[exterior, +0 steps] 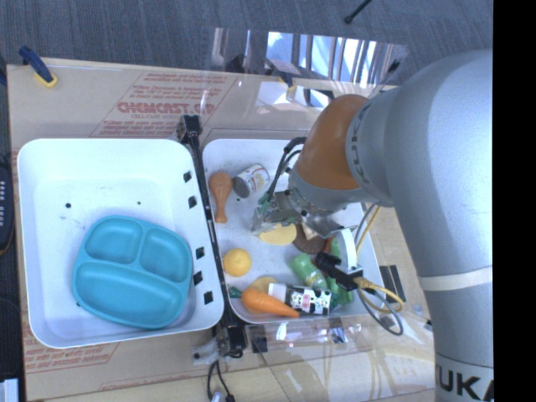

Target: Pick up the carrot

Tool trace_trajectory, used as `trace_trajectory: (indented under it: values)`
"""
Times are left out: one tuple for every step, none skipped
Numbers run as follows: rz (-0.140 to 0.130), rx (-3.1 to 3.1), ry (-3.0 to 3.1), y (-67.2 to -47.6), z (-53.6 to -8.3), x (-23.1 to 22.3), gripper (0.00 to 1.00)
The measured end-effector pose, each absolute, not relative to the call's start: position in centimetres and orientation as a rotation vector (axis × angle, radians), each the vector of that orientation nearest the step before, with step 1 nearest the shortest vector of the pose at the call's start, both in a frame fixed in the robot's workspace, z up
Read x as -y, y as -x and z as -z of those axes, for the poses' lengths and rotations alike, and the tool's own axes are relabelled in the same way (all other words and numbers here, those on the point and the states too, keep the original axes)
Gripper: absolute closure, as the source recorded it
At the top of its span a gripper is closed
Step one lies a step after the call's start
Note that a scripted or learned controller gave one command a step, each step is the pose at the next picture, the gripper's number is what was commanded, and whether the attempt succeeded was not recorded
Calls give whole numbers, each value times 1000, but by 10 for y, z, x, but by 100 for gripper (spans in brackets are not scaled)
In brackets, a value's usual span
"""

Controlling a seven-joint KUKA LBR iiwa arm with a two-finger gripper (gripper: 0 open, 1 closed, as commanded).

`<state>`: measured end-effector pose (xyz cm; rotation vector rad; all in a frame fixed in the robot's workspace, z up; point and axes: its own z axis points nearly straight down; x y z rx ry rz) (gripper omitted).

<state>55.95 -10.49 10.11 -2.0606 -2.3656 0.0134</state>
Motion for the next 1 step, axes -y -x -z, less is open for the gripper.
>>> trace_trajectory:
  values:
    - [-14, 2366, 2060, -559, -101, 105, 0]
